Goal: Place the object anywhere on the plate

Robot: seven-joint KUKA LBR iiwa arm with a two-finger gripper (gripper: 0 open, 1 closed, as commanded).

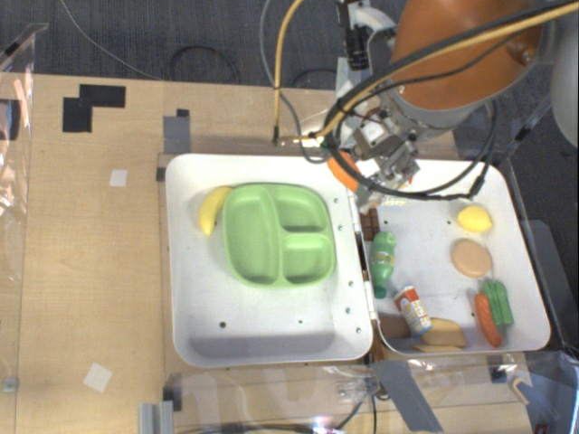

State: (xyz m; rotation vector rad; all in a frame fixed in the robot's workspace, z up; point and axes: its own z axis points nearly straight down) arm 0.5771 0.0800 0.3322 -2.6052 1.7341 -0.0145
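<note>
Hanging over the far left corner of the right bin (pixel 516 208), the end effector (pixel 391 168) is a tangle of grey metal parts and black cables, and I cannot tell from here how it stands. An orange object (pixel 342 170), long and smooth like a toy carrot, lies just beside it at the wall between the two bins; whether it is gripped or only touched I cannot say. The plate (pixel 276 234) is light green, of matte plastic, with rounded corners and three compartments, and it sits in the middle of the left bin (pixel 271 337). A yellow banana (pixel 212 210), curved and smooth, lies against the plate's left edge. In the right bin I see a green bottle (pixel 382 262) along the left wall, a yellow lemon (pixel 475 219), a round tan disc (pixel 471 259) like a biscuit, a small can (pixel 415 310) with red and white label, a pale bread-like piece (pixel 441 334), and a carrot (pixel 489 311) with green top. Both bins are white, shallow, with soft rounded rims, on a pale wooden tabletop (pixel 81 269).
</note>
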